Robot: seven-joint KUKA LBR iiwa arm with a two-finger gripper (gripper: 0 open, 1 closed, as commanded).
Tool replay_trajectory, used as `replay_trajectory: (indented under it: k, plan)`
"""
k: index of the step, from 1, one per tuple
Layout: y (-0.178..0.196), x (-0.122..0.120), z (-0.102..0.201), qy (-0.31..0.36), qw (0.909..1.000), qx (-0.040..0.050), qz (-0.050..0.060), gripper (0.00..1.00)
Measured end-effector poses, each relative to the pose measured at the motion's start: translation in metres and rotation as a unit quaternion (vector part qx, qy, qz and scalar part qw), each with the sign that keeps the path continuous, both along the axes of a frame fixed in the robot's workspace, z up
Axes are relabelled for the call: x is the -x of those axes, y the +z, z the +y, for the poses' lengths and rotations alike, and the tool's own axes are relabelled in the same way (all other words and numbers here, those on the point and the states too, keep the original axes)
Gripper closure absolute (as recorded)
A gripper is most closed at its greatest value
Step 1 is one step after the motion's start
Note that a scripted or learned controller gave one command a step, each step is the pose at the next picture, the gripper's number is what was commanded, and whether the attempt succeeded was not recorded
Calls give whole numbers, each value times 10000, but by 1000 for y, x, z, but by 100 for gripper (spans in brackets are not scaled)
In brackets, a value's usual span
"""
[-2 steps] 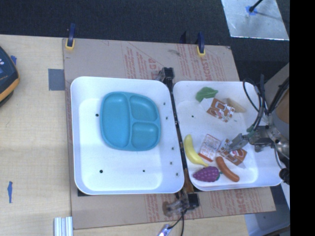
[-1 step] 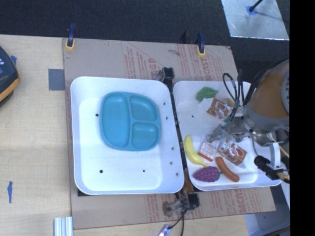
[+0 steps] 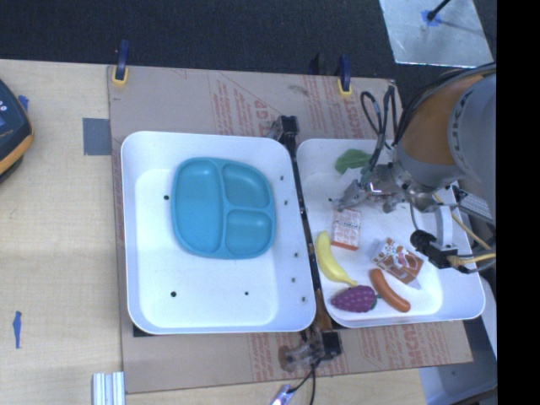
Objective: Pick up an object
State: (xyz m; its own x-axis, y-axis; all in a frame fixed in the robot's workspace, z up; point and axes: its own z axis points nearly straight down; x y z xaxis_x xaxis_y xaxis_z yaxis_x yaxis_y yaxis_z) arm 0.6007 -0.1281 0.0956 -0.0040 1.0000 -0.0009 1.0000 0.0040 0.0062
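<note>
You have the arm [image 3: 439, 129] reaching in from the right over the right-hand bin [image 3: 462, 310], and its gripper [image 3: 375, 188] hangs low near the upper middle of that bin, just beside a small red-and-white packet [image 3: 346, 228] and below a green leaf-like piece [image 3: 353, 159]. From this angle you cannot tell how far the fingers stand apart, nor whether anything sits between them; the metal parts blur into the wrist hardware, so treat the grasp as unproven. The likeliest target, to my eye, is that packet, since it lies closest to the gripper's tip. The other candidates sit lower in the same bin: a yellow banana [image 3: 331, 261] along the left wall, a purple bunch of grapes [image 3: 354, 298] at the bottom, an orange-red sausage [image 3: 391, 290] just right of the grapes, and a patterned red-and-white piece [image 3: 398, 261] above the sausage. They are spread apart enough that each could be taken singly (the banana hugs the wall, which may crowd a finger). The left bin [image 3: 143, 226] carries a blue divided plate [image 3: 224, 207] near its centre, probably there as a drop spot. My judgement is that you are at the approach or closing stage, with nothing yet shown lifted.
</note>
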Motion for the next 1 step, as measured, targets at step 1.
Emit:
replay_trajectory:
  k: [1]
  plan:
    - [-3,-32,30,2,10000,-10,41,0]
